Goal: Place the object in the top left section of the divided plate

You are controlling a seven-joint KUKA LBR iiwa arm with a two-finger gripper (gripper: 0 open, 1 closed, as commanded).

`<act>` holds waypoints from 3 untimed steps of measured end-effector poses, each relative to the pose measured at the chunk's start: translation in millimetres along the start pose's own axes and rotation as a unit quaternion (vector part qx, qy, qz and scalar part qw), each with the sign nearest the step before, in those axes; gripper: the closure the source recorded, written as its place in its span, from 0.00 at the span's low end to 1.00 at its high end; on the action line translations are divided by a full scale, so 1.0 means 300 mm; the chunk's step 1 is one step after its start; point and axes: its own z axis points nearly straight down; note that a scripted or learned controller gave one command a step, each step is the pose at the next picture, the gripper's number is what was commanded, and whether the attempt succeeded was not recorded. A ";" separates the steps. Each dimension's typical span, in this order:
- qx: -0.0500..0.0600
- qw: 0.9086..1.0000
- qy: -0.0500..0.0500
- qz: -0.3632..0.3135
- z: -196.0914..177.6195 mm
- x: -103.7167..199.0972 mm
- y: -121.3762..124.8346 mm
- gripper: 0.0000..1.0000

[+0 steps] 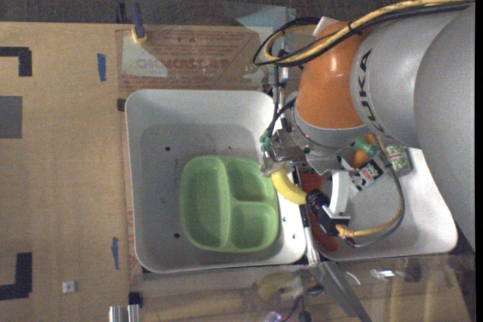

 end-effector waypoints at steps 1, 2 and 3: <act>-0.001 0.999 0.000 -0.041 0.003 -0.025 -0.028 1.00; -0.003 0.993 -0.001 -0.114 -0.316 0.131 0.055 1.00; -0.001 0.976 -0.001 -0.216 -0.266 0.094 0.098 1.00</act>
